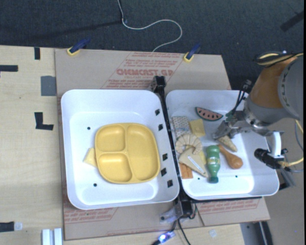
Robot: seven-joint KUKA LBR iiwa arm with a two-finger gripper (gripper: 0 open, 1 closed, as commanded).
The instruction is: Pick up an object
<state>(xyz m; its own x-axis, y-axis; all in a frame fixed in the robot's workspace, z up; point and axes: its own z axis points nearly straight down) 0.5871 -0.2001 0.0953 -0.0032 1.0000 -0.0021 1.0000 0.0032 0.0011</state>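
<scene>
The right bin (245,186) holds several toy foods: a watermelon slice (209,114), a pale yellow cheese block (197,127), a beige pastry (188,144), a green bottle (212,162) lying on its side and an orange carrot-like piece (233,159). My gripper (223,131) hangs low in this bin. It is just right of the cheese, below the watermelon slice and right above the upper end of the orange piece. The arm's wrist covers the bin's right part. I see nothing lifted off the bin floor.
In the left bin (71,137) lies a yellow divided plate (127,153) with a pale yellow wedge (88,157) sticking out from under its left edge. A grey checked piece (180,123) lies by the wall between the two bins. A white cable (153,27) runs behind the bench.
</scene>
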